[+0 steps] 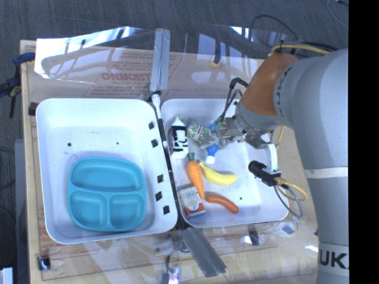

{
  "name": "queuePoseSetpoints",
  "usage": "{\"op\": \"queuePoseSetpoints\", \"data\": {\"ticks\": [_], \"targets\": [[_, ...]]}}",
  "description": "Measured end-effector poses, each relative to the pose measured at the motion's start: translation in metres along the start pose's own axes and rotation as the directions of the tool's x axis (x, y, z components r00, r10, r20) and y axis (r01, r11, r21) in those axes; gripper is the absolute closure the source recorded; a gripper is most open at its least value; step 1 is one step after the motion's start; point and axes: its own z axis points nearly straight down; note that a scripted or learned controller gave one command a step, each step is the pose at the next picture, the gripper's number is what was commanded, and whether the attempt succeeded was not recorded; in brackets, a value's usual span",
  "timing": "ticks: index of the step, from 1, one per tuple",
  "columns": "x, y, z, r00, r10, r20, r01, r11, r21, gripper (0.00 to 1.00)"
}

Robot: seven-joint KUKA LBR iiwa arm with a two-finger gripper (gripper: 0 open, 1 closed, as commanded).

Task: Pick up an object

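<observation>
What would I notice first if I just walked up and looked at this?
The big grey arm with its orange band reaches in from the right over the right bin. That bin holds bright toy food: a carrot, a banana and a sausage, close together. In the left bin lies a blue tray with three compartments.

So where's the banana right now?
The banana lies in the right bin, near its middle, just right of the carrot and above the sausage.
</observation>
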Motion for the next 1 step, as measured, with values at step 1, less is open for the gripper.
{"op": "queuePoseSetpoints", "data": {"ticks": [1], "targets": [[0.0467,0.0089,-0.0956,0.999,-0.046,0.0,0.046,0.999,-0.005,1.0]]}}
